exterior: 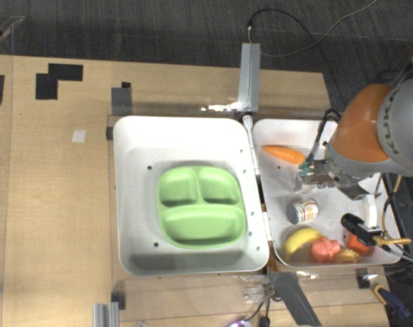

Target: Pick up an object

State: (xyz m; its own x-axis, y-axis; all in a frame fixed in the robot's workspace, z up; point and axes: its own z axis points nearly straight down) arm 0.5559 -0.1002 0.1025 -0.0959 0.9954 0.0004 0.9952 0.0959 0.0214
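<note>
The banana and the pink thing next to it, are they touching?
Touching. In the camera view, the banana lies right against the pink toy, with no white bin floor between them.

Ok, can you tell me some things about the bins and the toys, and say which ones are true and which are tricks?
1. The green tray lies in the left bin. True.
2. The carrot sits on the green tray. False: it lies in the right bin, near its far edge.
3. The banana is in the right bin, beside a pink toy. True.
4. The small can is in the left bin. False: it lies in the right bin, just below the claw.
5. The claw hangs over the left bin. False: it is over the right bin, between the carrot and the can.
</note>
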